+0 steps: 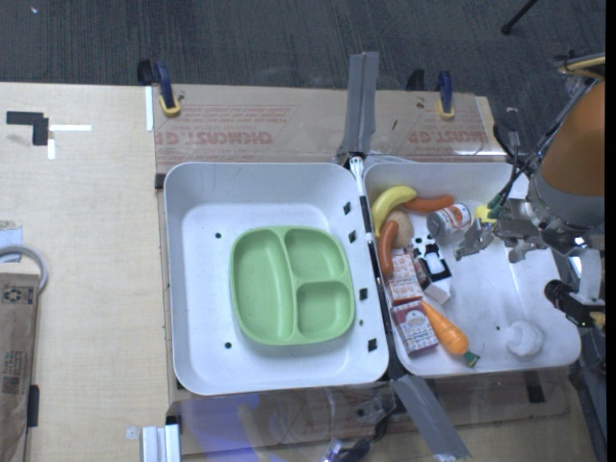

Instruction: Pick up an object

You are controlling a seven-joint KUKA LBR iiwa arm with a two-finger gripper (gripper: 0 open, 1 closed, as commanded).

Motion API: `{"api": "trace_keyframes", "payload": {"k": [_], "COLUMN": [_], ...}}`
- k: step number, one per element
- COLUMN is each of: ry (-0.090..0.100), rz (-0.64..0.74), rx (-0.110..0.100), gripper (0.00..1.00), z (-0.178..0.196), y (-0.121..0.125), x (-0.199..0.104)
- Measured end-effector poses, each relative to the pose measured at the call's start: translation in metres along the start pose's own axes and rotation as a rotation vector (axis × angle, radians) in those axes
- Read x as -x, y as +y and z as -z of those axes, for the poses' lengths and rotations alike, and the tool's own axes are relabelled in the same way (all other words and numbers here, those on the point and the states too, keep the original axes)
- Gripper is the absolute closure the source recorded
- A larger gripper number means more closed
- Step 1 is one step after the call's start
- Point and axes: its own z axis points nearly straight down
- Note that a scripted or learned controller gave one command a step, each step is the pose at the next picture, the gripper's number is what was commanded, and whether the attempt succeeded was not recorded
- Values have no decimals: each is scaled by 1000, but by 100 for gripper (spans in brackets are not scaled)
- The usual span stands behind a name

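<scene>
I see the arm [577,152] over the right edge of the right bin [539,354], with the gripper [481,241] reaching leftward toward the pile of objects. Its tips sit just right of the small can [449,219], but the view there is cluttered with metal and cable, so I cannot tell whether they are spread or pressed together, and I see nothing held between them.

Taking the can as my landmark: the banana [393,203] lies to its left near the bin's far left corner, and a red sausage-like piece [430,202] lies just behind it. Left and nearer me are a second sausage [387,245], a black-and-white patterned item [430,261], and two red cartons [412,314] along the bin's left wall. The carrot [449,331] lies nearer still, pointing toward the front rim. A pale, roundish thing [525,337], possibly crumpled, sits well to the right near the front right corner.

Between the carrot and that pale thing the bin floor is bare, giving open room. The left bin [192,258] holds a green divided plate [292,284] with bare floor all around it.
</scene>
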Motion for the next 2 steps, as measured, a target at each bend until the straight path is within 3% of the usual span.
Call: {"api": "trace_keyframes", "payload": {"k": [1, 2], "ry": [-9, -22], "rz": [303, 442], "rx": [30, 41], "gripper": [0, 0], "z": [-54, -63], "y": [57, 55], "x": [-10, -45]}}
